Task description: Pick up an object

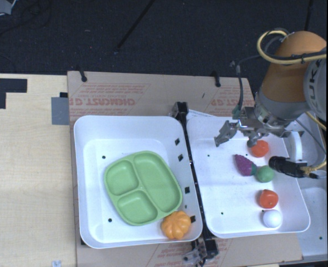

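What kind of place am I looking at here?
Most likely a robotics lab test bench: a robot arm reaches over two white bins holding toy food, such as an orange pumpkin, beside a green divided plate.

I see the light wooden bench bearing a printed cardboard sheet; on the sheet, two shallow white bins, left bin and right bin, touching side by side.

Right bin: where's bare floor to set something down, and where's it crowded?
In the right bin, the left half is bare, from the divider across to the purple piece, down to the near rim. Crowded along the right: orange piece, green ball, red piece, white ball, gripper above.
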